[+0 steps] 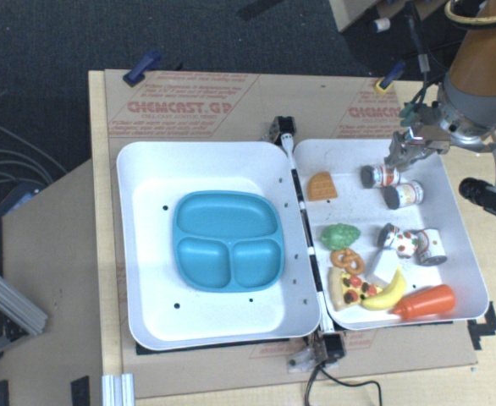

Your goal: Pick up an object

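The right bin [460,218] holds several toy foods. A small can [378,176] lies on its side near the bin's back, with a white jar [403,195] just in front of it. My gripper [399,159] hangs low over the can's right end, very close to it or touching it. Nothing is visibly lifted. Further forward lie a brown bread slice [321,186], a green leafy piece [340,236], a pretzel [347,260], a pizza slice [350,289], a banana [385,293], an orange carrot [424,302] and a spotted can [410,244].
The left bin [138,184] holds a blue divided plate [228,240]. A black divider [299,197] runs between the bins. The grey and orange arm [481,66] enters from the upper right. Cardboard [189,104] lies under both bins.
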